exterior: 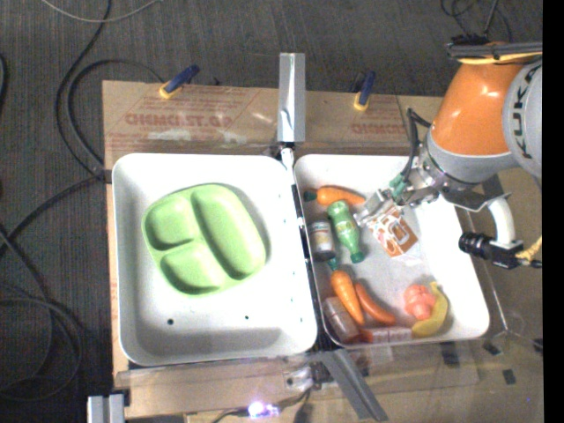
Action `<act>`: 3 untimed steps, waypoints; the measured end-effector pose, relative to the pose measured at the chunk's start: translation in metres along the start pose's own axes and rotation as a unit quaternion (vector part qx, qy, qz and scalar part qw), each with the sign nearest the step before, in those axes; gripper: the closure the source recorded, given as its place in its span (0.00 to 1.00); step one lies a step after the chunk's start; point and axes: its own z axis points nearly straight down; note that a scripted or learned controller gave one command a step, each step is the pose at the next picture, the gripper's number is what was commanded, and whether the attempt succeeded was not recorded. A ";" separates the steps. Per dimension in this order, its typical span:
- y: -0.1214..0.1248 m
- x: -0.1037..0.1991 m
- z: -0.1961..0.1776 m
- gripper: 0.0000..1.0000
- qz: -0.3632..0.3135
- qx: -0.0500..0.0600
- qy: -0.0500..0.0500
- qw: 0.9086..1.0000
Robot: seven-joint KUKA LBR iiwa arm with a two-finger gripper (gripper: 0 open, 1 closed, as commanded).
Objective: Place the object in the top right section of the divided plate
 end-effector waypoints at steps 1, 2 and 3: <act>0.016 0.037 -0.028 1.00 0.046 -0.001 0.000 0.999; -0.023 0.108 0.031 1.00 0.077 0.002 0.000 0.997; -0.042 0.141 0.009 1.00 -0.043 0.000 0.000 0.999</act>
